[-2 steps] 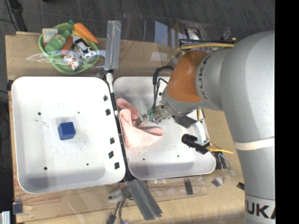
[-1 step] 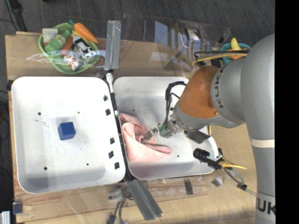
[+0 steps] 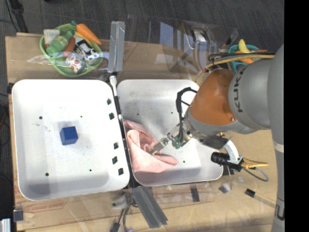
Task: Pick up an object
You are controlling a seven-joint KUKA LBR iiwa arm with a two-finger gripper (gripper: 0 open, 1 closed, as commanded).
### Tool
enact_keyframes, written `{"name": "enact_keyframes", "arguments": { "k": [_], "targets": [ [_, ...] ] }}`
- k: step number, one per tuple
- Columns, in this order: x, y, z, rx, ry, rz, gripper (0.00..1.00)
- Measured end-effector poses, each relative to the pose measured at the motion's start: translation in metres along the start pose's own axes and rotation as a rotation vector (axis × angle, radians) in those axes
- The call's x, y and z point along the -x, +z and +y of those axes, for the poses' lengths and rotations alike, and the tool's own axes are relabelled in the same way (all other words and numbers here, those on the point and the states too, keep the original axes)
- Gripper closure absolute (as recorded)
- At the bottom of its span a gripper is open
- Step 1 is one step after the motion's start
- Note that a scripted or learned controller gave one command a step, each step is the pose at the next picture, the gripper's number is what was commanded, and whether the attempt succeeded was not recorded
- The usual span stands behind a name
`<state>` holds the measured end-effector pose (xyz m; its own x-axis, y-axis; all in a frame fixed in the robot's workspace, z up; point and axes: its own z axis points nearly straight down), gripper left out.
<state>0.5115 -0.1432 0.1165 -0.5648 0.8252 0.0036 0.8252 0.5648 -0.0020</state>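
- Pink cloth (image 3: 145, 151) lies crumpled at the near left of the right bin (image 3: 159, 92).
- Gripper (image 3: 161, 147) low over the cloth, fingertips touching its folds; whether they clasp fabric, cannot tell.
- Blue cube (image 3: 69, 135) alone in the left bin (image 3: 29, 178).

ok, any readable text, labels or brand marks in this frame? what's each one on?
"KU": white letters on the grey arm housing, running vertically at about; the rest of the brand name is cut off by the curve of the casing.
Packaging in the green bowl: carries print, too small and blurred to read.
Blue cube, pink cloth, white bins: no markings to be seen.
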Motion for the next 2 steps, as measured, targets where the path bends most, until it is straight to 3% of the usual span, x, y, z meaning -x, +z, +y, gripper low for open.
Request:
{"name": "enact_keyframes", "arguments": {
  "k": [1, 2],
  "targets": [
    [-0.022, 0.023, 0.020, 0.002, -0.030, -0.004, 0.00],
    [-0.013, 0.023, 0.032, 0.003, 0.135, -0.005, 0.00]
  ]
}}
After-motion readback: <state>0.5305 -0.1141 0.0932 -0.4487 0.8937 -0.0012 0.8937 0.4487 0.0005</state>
